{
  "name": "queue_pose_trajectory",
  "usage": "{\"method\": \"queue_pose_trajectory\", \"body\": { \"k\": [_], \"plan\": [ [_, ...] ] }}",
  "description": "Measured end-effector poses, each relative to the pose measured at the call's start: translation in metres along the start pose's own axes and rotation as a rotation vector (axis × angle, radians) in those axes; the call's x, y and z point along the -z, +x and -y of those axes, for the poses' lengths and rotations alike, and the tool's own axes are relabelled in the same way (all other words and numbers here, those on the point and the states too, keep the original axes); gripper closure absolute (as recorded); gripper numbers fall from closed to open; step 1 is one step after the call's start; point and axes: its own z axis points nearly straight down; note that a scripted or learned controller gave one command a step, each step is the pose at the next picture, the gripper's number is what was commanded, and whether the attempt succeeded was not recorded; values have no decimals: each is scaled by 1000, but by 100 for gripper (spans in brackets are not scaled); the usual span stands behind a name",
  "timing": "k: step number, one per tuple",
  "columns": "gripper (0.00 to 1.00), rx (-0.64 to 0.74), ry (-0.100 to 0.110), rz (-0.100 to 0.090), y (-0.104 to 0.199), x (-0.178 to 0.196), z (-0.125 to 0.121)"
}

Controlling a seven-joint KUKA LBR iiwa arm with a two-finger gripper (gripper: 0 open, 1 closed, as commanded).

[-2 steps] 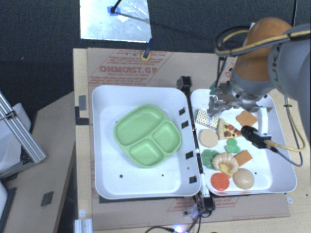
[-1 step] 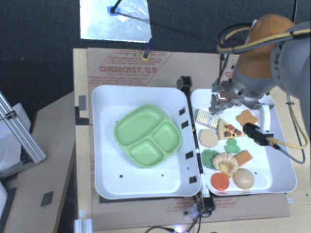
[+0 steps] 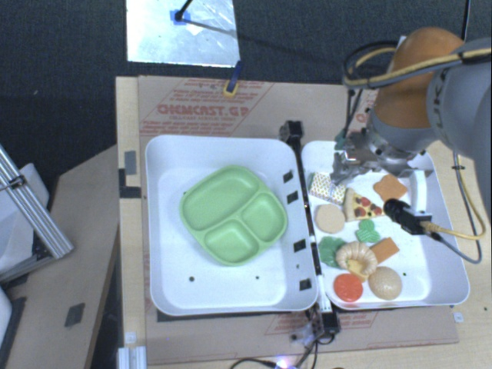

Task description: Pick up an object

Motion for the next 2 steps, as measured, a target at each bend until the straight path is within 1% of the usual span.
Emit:
{"method": "queue_pose_trajectory", "body": {
  "k": [1, 2],
  "plan": [
    [100, -3, 1, 0, -2, -1, 10],
    [100, -3, -1, 0, -6, -2, 3]
  ]
}}
